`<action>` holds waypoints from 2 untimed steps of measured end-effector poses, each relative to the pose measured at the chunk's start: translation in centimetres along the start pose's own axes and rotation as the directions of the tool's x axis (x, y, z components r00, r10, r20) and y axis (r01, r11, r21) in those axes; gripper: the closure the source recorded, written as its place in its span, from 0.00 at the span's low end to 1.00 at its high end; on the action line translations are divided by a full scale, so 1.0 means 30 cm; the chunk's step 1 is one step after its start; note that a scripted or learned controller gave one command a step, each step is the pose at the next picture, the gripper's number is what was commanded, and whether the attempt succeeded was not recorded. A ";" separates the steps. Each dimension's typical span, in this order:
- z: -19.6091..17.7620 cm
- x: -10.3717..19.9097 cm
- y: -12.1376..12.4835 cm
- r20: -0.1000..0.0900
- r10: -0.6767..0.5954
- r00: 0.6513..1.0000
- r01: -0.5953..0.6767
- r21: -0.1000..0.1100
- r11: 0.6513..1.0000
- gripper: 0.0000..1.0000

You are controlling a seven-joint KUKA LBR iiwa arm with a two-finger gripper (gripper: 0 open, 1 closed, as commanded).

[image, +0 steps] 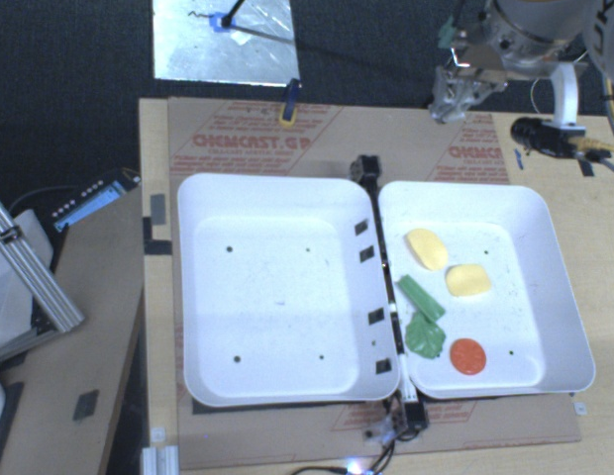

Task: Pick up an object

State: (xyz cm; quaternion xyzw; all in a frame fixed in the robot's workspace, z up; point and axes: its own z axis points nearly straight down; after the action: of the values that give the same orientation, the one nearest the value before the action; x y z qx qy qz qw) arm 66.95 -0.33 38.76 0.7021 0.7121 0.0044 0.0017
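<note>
Objects: two yellow pieces (426,248) (467,280), green piece (422,317), red disc (467,356), all in right bin (545,265).
Relative to claw: well apart, below it in view.
Claw (454,97): above worktop (406,137) beyond bin's far edge; touches nothing visible; opening cannot be told.
Left bin (272,285): beside right bin.
</note>
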 end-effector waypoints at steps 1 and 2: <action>-0.007 0.342 -0.126 -0.001 -0.002 1.000 0.002 0.007 1.000 1.00; 0.027 0.594 0.008 0.001 0.003 1.000 -0.003 0.005 1.000 1.00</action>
State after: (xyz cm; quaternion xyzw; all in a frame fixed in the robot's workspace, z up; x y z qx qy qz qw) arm 66.93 17.50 38.01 0.7031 0.7111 0.0023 0.0004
